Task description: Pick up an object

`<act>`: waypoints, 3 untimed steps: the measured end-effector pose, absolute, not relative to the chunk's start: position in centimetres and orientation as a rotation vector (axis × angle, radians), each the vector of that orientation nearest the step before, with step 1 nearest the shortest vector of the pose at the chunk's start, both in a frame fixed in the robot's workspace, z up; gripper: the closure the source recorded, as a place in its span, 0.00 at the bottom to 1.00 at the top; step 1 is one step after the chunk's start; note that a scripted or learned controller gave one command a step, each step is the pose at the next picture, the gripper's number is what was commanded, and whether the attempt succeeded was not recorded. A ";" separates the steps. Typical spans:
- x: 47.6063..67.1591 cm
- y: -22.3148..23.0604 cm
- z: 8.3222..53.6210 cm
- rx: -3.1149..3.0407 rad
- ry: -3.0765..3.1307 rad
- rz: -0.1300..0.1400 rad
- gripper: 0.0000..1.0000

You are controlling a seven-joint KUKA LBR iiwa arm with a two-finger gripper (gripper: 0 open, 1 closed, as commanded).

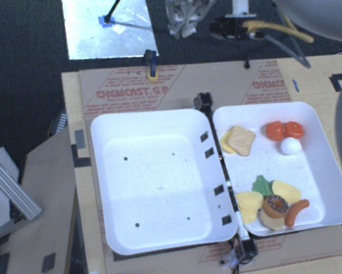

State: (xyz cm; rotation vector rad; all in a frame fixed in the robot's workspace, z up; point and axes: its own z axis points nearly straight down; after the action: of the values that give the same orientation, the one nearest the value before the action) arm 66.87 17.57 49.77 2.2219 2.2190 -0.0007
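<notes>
My claw [187,17] hangs far off, grip unreadable; the ball [290,145] looks light, hard, slippery: I'd pinch its middle.

I'm watching through one fixed camera above the bench [171,81], tilted down from the near side, far enough back to frame both white bins [112,188] whole.

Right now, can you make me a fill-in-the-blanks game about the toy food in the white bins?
1. The small white ball lies in the ____ bin.
2. The red tomato-like toy lies just ____ that ball.
3. The tan bread-slice toy lies near the bin's ____ edge.
4. The orange sausage toy lies at the bin's ____ end.

Missing words: right; above; left; bottom
</notes>
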 end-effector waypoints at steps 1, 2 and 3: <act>66.9 11.5 47.5 2.224 2.217 -0.002 1.00; 66.9 12.0 47.7 2.216 2.224 0.002 1.00; 66.9 8.3 46.3 2.223 2.219 0.000 1.00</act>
State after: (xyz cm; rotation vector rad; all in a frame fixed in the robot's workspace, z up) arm 66.85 8.29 46.27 2.2230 2.2191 -0.0003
